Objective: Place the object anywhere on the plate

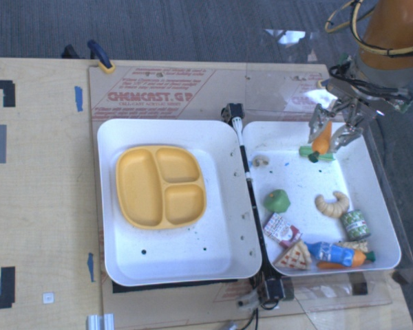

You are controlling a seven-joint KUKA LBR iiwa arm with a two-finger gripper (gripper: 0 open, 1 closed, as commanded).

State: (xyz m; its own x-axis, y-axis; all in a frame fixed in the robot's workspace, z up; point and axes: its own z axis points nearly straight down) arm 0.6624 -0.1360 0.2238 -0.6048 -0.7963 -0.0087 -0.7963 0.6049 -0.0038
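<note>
My claw (328, 135) is clenched on a small orange toy carrot with a green top (320, 144), held tilted above the far end of the right shallow white bin (382, 184). The yellow three-compartment plastic plate (160, 185) lies in the left white bin (124, 253), well apart from the carrot, on the counter (34, 184).
</note>
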